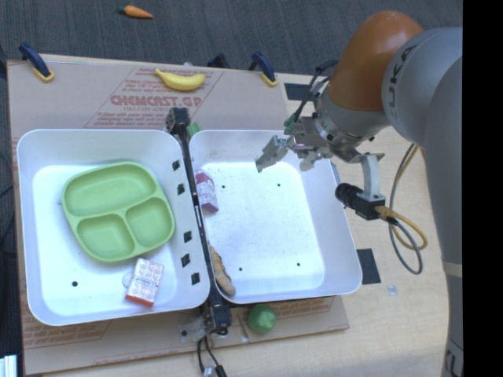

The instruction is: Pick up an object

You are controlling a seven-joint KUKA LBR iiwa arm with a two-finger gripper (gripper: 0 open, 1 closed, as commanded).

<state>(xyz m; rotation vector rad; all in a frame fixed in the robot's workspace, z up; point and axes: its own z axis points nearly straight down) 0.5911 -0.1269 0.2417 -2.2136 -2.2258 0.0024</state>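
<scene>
Bench stock, as seen from above: two shallow white bins side by side on a cardboard sheet [236, 93] printed in red with "CHEMCAST GP" and smaller lines too fine to read. Left bin [27, 234]: one light green divided plate [118, 210] with three compartments, lying flat near the middle; one small red-and-white carton [145, 281], its print illegible, lying near the front wall just below the plate. Right bin [338, 258]: one small red-and-white packet [206, 191] against the left wall, label unreadable; one tan, elongated item [220, 273] at the front left corner, resting against the divider. Outside the bins: yellow banana [181, 78] on the cardboard behind the left bin; green round fruit [262, 318] at the front edge below the right bin; orange carrot [137, 11] on the dark floor beyond the bench; blue clamps [36, 61] on the cardboard's rear edge. Arm: grey with orange band, entering from the right; gripper [277, 149] poised over the rear part of the right bin, well apart from both items there, nothing visible between its fingers; whether they are spread or closed cannot be told.
</scene>
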